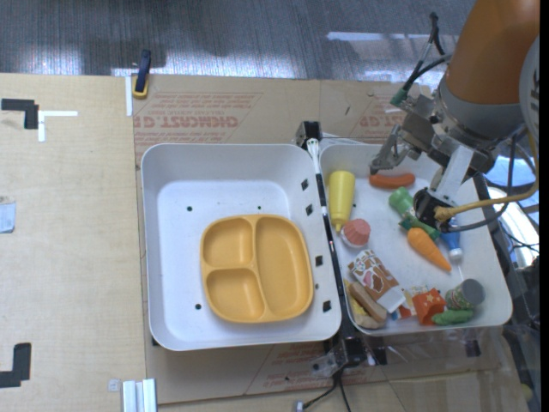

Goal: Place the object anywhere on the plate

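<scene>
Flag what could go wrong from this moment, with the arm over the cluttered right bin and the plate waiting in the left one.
1. The end effector hovers beside the red sausage-shaped toy; the green plastic vegetable and orange plastic carrot lie close, so a descent might nudge neighbours or grab nothing.
2. The yellow three-compartment plate sits across the two bins' raised adjoining walls; a low carry could clip them.
3. Loose cables trail over the right bin and might snag.

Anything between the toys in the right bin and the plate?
Only the two bin walls where the bins meet, between the yellow bottle and the plate. The plate lies bare in the left bin. The gripper hangs by the sausage.
</scene>
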